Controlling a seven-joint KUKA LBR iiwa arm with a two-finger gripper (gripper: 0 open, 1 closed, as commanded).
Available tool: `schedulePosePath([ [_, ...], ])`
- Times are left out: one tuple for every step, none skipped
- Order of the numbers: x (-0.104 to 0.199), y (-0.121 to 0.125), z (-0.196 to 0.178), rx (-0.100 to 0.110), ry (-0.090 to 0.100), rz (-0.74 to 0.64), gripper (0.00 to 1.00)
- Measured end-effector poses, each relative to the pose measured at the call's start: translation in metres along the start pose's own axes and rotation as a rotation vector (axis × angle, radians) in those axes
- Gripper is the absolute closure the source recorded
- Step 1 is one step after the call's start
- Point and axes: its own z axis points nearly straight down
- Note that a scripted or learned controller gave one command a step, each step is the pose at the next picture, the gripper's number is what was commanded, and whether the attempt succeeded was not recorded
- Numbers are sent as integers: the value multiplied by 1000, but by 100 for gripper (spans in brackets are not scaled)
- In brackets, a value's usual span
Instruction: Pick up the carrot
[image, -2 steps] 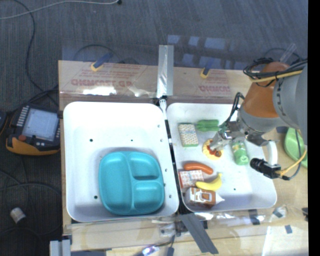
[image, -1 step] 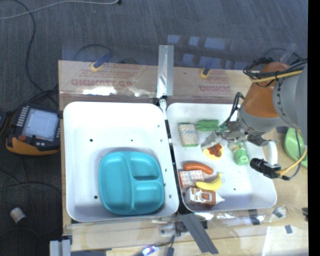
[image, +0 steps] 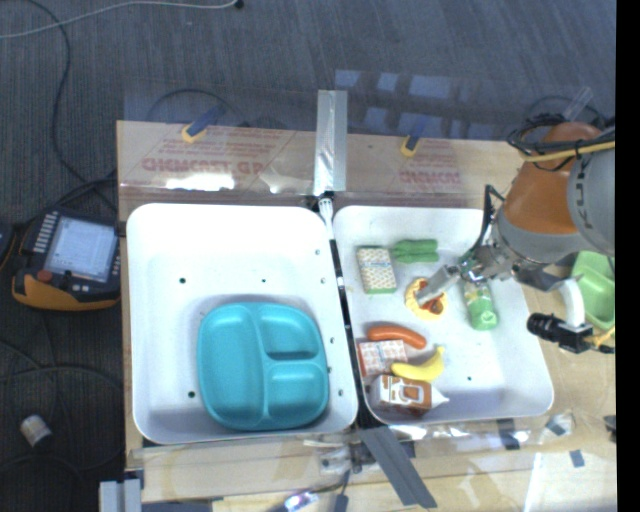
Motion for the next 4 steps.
schedulePosePath([
  [27, -6, 8, 2, 4, 246, 0],
  [-41, 20, 11, -10, -1, 274, 0],
  [-39, 18, 6, 0, 0, 273, 100],
  [-39, 18, 6, 0, 0, 273, 0],
])
